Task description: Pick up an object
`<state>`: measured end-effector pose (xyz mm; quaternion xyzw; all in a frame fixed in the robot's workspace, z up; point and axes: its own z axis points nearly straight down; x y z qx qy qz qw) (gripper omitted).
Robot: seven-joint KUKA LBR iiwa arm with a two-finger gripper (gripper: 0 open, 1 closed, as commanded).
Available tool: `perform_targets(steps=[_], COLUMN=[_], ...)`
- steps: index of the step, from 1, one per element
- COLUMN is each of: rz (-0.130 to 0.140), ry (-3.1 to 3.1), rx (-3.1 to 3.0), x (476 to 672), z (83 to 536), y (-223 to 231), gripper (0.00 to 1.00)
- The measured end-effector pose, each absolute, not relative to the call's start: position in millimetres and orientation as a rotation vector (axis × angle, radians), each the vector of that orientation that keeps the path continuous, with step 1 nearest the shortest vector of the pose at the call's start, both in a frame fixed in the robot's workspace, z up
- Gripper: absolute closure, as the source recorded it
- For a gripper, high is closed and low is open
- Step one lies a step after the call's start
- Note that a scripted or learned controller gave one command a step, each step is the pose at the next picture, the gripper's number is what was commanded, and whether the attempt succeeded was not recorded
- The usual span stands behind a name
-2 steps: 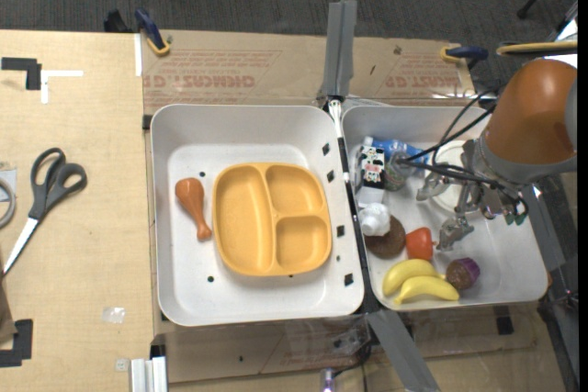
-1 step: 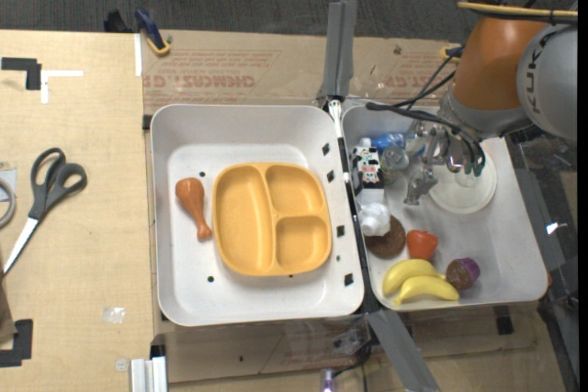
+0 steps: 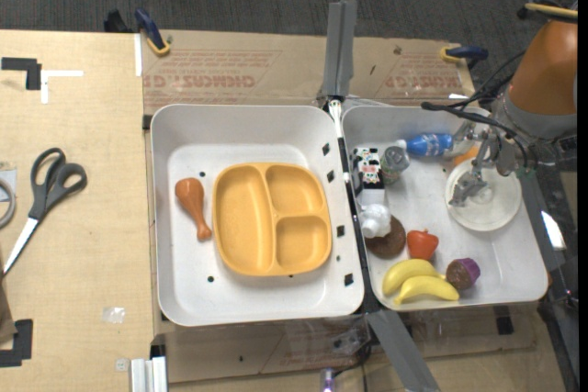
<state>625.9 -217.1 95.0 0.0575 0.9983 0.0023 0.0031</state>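
White plastic forms the two bins: the left bin fills the middle of the frame, and the right bin sits against it at centre right. The arm comes in from the right edge, and its gripper hangs over the upper right part of the right bin, directly above a clear round dish. Whether it is spread or closed cannot be told from this slant, and nothing can be made out in its grasp.

The loose things lie left of and below the gripper. A blue bottle lies just to its upper left, a grey can beside that, and a black-and-white carton near the bin's left wall. Further down are a white lump on a brown ball, a red pepper, a banana and a purple fruit at the lower edge.

In the left bin, well apart from the gripper, a yellow divided tray sits with a toy drumstick just to its left. Scissors lie on the wooden bench at far left.
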Motion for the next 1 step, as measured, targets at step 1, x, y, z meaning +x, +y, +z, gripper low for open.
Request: perform_targets(steps=[1], rz=[-0.008], ry=[3.127], rx=[0.486], x=[640.9], z=[89.4], y=[-186.1], gripper=[0.00])
